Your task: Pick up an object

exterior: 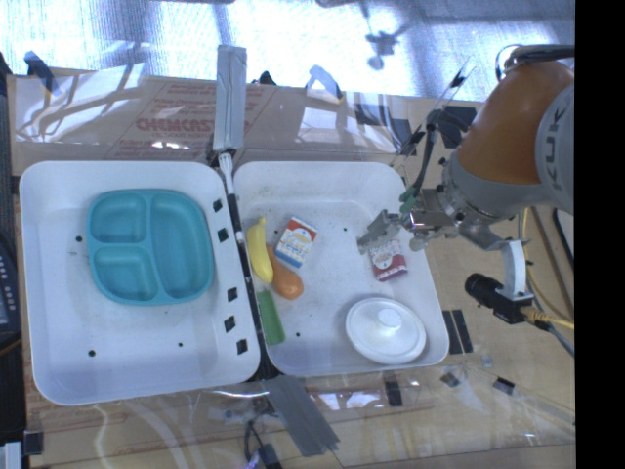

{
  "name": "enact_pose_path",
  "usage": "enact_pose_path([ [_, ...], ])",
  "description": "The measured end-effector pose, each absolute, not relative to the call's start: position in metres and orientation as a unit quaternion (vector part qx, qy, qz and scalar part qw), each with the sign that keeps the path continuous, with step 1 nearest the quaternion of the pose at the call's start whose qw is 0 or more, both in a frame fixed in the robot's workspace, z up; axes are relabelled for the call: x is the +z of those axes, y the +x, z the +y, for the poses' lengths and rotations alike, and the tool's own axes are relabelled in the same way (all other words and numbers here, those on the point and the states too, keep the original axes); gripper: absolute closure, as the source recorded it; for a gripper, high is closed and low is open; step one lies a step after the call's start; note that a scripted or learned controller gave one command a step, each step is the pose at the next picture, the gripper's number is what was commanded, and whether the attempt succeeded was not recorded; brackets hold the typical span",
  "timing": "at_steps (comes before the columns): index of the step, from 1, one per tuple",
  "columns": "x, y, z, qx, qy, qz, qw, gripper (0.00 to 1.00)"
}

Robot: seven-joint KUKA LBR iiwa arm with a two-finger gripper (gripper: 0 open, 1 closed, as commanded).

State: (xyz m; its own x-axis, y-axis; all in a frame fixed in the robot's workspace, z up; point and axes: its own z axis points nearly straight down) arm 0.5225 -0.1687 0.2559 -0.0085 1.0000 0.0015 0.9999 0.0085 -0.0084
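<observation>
The right bin (322, 179) holds several objects. A small red and white box (390, 261) lies near its right wall. My gripper (383, 231) reaches in from the right and sits just above the box's upper end, partly covering it; whether it touches the box is unclear. Along the bin's left wall lie a yellow banana (258, 251), a white, blue and orange carton (295, 243), an orange fruit (286, 284) and a green stick-shaped item (270, 318). A round white bowl (386, 329) sits at the front right.
The left bin (49, 291) carries a teal divided plate (149, 245). A raised divider with black clips (234, 291) separates the bins. The arm's orange band (513, 130) and cables hang over the right bin's right rim.
</observation>
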Motion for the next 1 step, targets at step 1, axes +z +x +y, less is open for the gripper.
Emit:
enact_pose_path([
  [1,0.2727,0.5170,-0.1742,0.0020,-0.732,-0.682,0.001,0.00],
])
